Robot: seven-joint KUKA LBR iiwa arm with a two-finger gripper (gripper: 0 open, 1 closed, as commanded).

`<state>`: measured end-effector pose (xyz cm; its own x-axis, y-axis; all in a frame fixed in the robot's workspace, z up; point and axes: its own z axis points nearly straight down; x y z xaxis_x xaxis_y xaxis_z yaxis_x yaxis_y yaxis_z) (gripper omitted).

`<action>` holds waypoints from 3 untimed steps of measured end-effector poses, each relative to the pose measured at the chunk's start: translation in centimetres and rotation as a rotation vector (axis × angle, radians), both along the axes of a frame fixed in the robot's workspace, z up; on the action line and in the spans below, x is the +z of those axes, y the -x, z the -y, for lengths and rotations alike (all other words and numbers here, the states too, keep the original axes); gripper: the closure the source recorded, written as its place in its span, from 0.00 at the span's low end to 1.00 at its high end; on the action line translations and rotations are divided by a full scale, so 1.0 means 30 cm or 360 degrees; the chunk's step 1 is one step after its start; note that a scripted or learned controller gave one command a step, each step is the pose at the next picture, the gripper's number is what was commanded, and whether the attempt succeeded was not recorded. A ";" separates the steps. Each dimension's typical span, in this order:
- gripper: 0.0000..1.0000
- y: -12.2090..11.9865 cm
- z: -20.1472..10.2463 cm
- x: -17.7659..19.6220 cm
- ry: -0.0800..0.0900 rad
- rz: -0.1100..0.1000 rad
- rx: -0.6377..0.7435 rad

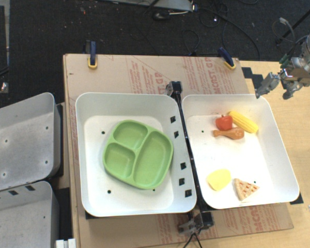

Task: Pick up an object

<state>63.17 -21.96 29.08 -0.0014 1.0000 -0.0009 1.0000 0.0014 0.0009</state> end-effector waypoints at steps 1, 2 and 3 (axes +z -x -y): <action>0.00 -0.015 -0.021 -0.154 -0.0002 -0.0007 0.0002; 0.00 -0.017 -0.026 -0.297 -0.0001 -0.0006 0.0000; 0.00 -0.011 -0.048 -0.505 -0.0003 -0.0008 0.0003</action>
